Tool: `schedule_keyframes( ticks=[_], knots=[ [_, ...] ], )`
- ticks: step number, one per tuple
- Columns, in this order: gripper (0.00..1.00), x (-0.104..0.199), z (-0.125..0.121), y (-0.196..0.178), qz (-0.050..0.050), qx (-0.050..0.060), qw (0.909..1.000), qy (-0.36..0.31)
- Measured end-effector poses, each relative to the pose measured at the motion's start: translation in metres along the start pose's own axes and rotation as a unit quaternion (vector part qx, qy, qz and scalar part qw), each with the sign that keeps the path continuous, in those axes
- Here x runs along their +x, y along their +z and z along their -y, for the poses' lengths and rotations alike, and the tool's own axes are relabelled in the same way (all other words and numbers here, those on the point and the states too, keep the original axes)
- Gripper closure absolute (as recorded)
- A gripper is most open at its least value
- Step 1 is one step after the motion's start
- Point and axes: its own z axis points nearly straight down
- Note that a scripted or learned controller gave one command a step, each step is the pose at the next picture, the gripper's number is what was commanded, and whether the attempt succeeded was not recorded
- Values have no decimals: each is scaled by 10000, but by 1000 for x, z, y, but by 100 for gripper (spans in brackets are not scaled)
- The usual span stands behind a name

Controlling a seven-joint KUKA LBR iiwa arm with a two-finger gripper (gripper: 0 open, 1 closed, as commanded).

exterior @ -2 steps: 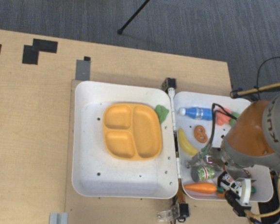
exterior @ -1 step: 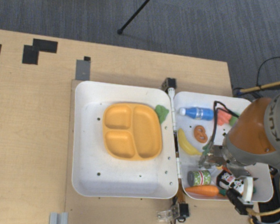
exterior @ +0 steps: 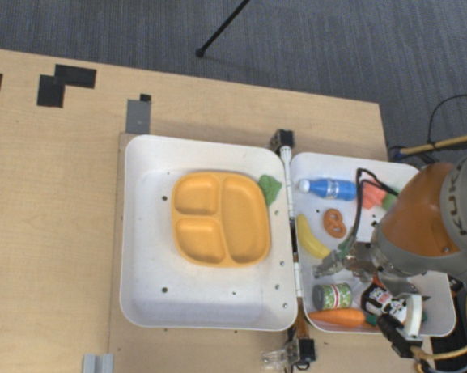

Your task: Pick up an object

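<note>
Camera view is showing the grey arm with its orange band hanging over the right white bin (exterior: 446, 318); the two-finger gripper (exterior: 349, 263) is hovering low there, and whether its jaws are released or clenched cannot be told. Just below it the small green-labelled can (exterior: 333, 296) is lying on its side, with the orange carrot (exterior: 338, 317) lying left to right along the bin's near wall; the yellow banana (exterior: 311, 237) is slanting to the gripper's left. Room looks tight here; the left white bin (exterior: 151, 296) is holding a yellow sectioned plate (exterior: 218, 218).
</note>
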Motion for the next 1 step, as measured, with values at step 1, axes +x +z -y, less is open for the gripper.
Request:
schedule_keyframes(
  ticks=[1],
  knots=[
    [0, 0, -105, 12, -9, 22, 9788, -2047]
  ],
)
